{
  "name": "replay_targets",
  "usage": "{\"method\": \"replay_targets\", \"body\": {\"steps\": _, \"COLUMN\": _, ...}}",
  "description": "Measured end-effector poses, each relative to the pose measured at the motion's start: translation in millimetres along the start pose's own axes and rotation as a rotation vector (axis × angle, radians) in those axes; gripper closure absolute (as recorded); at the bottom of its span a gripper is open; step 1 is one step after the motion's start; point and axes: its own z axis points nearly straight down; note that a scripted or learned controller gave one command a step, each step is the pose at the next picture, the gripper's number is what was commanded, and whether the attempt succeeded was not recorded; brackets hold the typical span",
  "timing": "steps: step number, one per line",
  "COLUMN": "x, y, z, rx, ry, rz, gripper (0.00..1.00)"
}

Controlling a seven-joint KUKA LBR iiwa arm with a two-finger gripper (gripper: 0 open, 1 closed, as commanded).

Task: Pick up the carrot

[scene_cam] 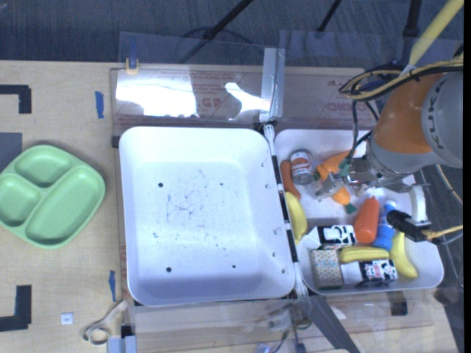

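Worktop (59,285) carries two white bins; left bin (199,212) bare, right bin (434,271) crowded. Arm (419,123) reaches into the right bin. Gripper (335,184) sits low at the carrot (333,162), among a can (300,168), bananas (296,216) and an orange bottle (367,220). Gripper state: cannot tell. Judgement: centre along the carrot's length, confirm closure, lift straight to avoid dragging neighbours.

We look down at a slant from above the bench (59,87), taking in both white bins (199,212) fairly closely.
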Motion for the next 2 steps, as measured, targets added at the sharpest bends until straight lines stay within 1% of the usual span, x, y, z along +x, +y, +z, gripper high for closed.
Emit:
{"method": "replay_targets", "body": {"steps": 1, "x": -2, "y": 0, "z": -10, "rx": -0.003, "ry": -0.001, "rz": 0.004, "gripper": 1.0}}
{"method": "replay_targets", "body": {"steps": 2, "x": -15, "y": -10, "z": -123, "rx": 0.001, "ry": -0.001, "rz": 0.096, "gripper": 1.0}}
